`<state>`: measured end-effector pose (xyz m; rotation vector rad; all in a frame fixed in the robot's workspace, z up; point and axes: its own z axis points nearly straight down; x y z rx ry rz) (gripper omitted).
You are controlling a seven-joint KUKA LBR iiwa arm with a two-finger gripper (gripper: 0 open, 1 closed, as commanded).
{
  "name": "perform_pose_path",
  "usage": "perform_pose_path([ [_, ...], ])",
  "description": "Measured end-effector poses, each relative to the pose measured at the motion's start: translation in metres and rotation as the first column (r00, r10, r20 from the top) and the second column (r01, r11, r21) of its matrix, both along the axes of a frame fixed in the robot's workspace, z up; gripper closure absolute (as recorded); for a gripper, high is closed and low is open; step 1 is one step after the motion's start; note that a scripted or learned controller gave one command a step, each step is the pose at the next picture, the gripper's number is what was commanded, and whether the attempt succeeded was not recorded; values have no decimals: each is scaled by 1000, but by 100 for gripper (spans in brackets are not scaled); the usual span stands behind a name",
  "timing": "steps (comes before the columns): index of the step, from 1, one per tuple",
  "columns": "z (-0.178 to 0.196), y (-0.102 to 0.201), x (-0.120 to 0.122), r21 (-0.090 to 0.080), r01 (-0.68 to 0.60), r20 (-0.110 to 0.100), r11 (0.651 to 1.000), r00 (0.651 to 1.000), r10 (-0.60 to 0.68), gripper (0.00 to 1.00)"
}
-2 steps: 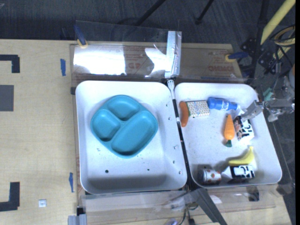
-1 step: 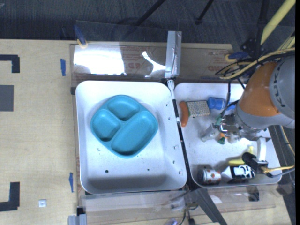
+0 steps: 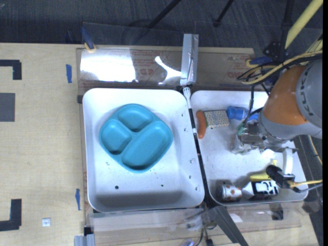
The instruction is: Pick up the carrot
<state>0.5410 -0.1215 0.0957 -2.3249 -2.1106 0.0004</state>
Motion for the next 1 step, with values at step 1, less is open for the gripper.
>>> perform_pose_path([
  [1, 46, -30, 31, -2, 199, -3, 980, 980, -199, 100],
])
